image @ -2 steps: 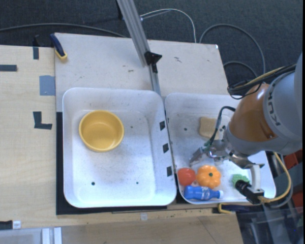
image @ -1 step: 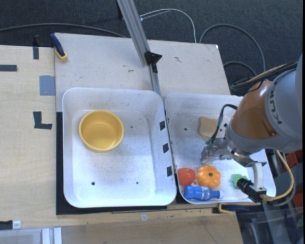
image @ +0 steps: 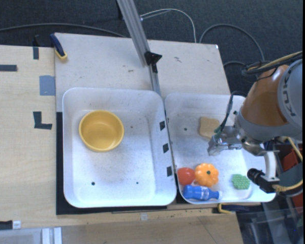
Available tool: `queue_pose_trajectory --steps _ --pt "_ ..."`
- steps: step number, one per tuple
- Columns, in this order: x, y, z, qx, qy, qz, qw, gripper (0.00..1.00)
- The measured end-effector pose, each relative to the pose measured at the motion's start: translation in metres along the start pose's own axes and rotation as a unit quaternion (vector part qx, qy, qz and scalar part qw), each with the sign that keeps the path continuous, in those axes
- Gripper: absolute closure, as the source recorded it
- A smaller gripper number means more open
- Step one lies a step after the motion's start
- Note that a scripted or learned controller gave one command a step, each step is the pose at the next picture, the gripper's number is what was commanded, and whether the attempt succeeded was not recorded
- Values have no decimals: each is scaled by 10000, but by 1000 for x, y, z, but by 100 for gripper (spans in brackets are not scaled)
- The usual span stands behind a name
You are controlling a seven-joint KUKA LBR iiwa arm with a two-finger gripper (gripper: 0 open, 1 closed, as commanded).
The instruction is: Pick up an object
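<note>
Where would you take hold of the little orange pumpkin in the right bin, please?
Probably across the pumpkin's round body, coming straight down from above. A red tomato touches its left side and a blue bottle lies just below, so close the claw on whichever sides look freest.

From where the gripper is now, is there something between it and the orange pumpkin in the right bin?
Nothing visible is in the way. The gripper hangs over bare floor of the right bin, and the orange pumpkin lies nearer the camera with open floor between them. A tan block sits on the far side. The red tomato and blue bottle touch the pumpkin.
</note>
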State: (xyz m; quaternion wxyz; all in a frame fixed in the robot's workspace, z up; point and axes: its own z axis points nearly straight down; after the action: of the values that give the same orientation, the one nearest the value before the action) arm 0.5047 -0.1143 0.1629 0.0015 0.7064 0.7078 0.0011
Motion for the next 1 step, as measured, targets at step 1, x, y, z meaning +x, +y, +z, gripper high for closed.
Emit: queue_pose_trajectory --steps 1 --pt "-2 2 -42 6 -1 2 10000 100"
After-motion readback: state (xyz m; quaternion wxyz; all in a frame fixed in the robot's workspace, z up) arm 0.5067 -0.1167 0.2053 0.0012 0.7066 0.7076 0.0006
